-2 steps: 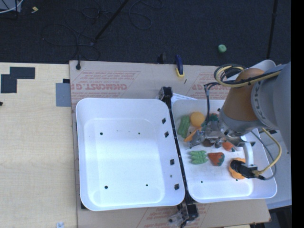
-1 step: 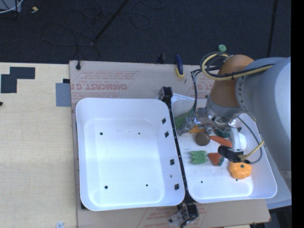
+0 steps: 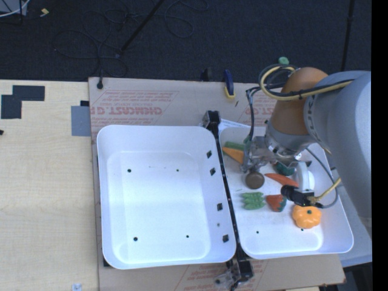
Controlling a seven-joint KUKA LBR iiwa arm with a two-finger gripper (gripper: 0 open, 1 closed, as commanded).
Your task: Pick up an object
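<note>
Claw (image 3: 253,165) was down low in the right bin (image 3: 273,238), poised right over a brown round piece (image 3: 254,179) and seemingly touching its top. I could not tell from this angle whether it was spread or closed, and nothing showed clearly as gripped. So by my reading the pick was not yet done: the approach was made, but the closing and the lift were left.

Working across from the left, the pale counter (image 3: 42,193) carried a printed cardboard sheet (image 3: 139,105), and on it the left bin (image 3: 100,162) sat with nothing in it for me to go after. Everything worth picking lay in the right bin. An orange wedge (image 3: 233,152) lay just left of the claw, close enough that I judged it could get nudged. The brown round piece came next, then a green lump (image 3: 253,200) just below it. Further right were a small red piece (image 3: 276,203), a slim red-orange stick (image 3: 280,178) near the wrist, and an orange pumpkin (image 3: 306,217) toward the bin's far corner.

The crowding was my worry — the wedge, the green lump and the stick all ringed the brown piece, leaving little room to come down cleanly.
</note>
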